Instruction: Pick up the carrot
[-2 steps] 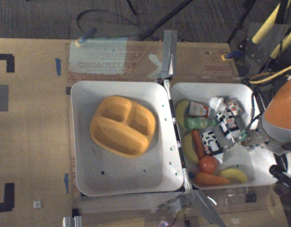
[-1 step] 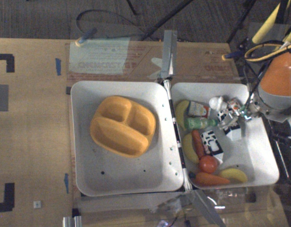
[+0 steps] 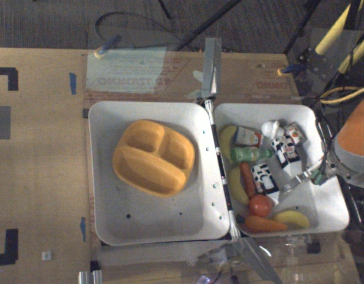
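The carrot (image 3: 265, 223), a smooth tapered orange root, is lying lengthwise along the six o'clock wall of the right bin (image 3: 335, 215), just below a glossy round tomato (image 3: 260, 206); a curved yellow banana (image 3: 292, 219) is resting at its three o'clock side; a slim red sausage shape (image 3: 247, 179) and printed cartons (image 3: 265, 177) are crowding the bin's nine o'clock half; the gripper (image 3: 300, 179) is reaching in from three o'clock, pinching nothing, and whether it is spread I cannot tell; in the left bin (image 3: 111, 218) a moulded orange compartment plate (image 3: 153, 157) is sitting upside-up, matte and rounded.
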Motion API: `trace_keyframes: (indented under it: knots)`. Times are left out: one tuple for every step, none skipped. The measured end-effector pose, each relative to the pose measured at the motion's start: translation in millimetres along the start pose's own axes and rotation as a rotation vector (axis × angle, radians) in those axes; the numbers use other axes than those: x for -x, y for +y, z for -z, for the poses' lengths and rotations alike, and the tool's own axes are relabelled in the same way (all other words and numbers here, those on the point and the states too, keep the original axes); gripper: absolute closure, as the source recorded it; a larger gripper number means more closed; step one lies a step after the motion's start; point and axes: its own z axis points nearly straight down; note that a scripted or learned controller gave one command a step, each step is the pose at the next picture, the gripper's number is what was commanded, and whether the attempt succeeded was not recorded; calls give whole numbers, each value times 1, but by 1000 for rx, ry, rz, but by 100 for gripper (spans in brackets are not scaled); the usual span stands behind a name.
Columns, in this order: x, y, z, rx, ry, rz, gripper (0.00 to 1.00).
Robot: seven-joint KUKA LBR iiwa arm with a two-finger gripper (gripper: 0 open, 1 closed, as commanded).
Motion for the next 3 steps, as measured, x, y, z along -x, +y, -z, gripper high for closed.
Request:
trace_keyframes:
  knots:
    - [3, 1, 8, 2, -9, -2, 100]
    - [34, 65, 130, -8, -7, -89, 100]
    - [14, 30, 116, -12, -3, -79, 100]
